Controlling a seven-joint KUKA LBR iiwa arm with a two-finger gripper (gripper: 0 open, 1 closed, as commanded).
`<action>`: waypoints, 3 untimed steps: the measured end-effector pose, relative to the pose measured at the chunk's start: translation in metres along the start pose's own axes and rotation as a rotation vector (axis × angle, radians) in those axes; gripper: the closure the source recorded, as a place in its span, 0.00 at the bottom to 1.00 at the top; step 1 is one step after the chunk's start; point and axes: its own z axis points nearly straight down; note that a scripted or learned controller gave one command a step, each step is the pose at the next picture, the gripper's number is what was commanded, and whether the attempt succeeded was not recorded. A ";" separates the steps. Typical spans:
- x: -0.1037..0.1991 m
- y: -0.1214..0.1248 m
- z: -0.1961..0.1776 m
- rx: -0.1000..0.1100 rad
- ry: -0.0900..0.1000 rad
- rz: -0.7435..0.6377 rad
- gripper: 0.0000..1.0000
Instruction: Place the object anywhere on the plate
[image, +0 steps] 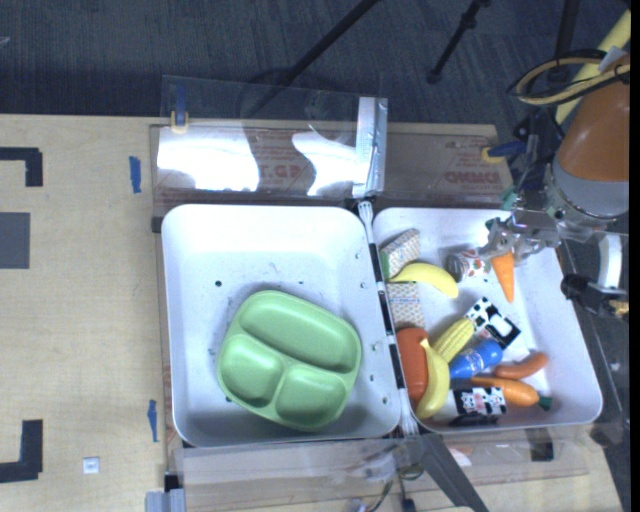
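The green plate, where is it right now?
The green plate lies in the left bin, toward its near edge, across the divider from the bananas in the right bin.

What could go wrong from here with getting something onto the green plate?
The claw sits at the right bin's far edge beside an orange toy carrot, so it could miss or knock it. The green three-section plastic plate lies in the left bin, across the divider, where a weakly held toy might drop.

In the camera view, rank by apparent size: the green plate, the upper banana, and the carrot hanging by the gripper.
1. Green plate, by far the largest.
2. Upper banana.
3. Carrot near the gripper, slightly smaller; it may sit higher, so unsure.
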 end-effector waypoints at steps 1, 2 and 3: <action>-0.022 -0.026 0.000 0.001 0.000 -0.136 1.00; 0.061 -0.054 0.017 0.003 0.000 -0.134 1.00; 0.072 -0.062 0.016 0.004 0.001 -0.098 1.00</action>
